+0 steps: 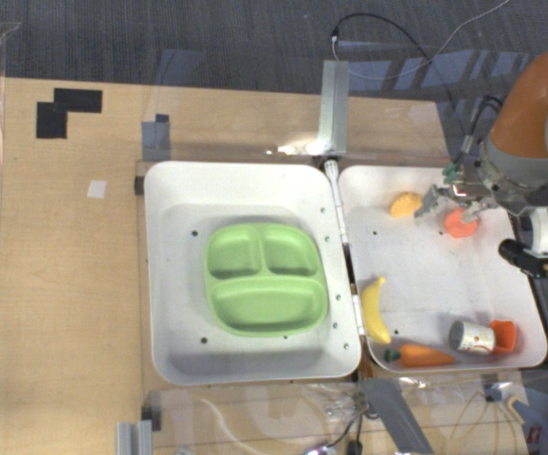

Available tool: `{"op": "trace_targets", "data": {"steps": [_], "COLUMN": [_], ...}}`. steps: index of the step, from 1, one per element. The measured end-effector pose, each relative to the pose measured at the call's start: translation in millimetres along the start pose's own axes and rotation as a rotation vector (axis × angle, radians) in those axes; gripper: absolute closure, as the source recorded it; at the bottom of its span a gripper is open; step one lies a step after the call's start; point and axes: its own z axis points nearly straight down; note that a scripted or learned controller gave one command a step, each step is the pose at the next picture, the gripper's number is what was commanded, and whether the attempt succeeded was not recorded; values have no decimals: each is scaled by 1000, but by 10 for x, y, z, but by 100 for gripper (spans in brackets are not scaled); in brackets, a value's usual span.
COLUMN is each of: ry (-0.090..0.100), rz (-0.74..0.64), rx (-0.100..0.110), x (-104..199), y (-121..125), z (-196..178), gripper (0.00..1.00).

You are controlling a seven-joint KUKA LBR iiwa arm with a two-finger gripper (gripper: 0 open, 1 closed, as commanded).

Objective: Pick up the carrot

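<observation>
The carrot (424, 355), orange with a dark green stub at its left end, lies flat along the front wall of the right bin (416, 263). My gripper (456, 203) hangs over the far part of that bin, well behind the carrot. It sits just above a salmon-red round item (461, 225) and holds nothing that I can see. The arm's orange band (530, 112) rises at the far right.
A banana (375, 311) lies just left of the carrot by the bin divider. A silver can (471, 337) and an orange cup (504, 336) lie right of the carrot. A yellow-orange fruit (405, 205) rests left of the gripper. The left bin (174, 254) holds a green divided plate (265, 278).
</observation>
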Motion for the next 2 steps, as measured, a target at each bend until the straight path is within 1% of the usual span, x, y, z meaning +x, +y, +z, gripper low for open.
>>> {"op": "trace_targets", "data": {"steps": [1, 2], "ry": [-1, -2], "rz": [1, -146], "rx": [-6, -7], "x": [405, 150], "y": [432, 296], "z": [510, 594], "gripper": [0, 0]}}
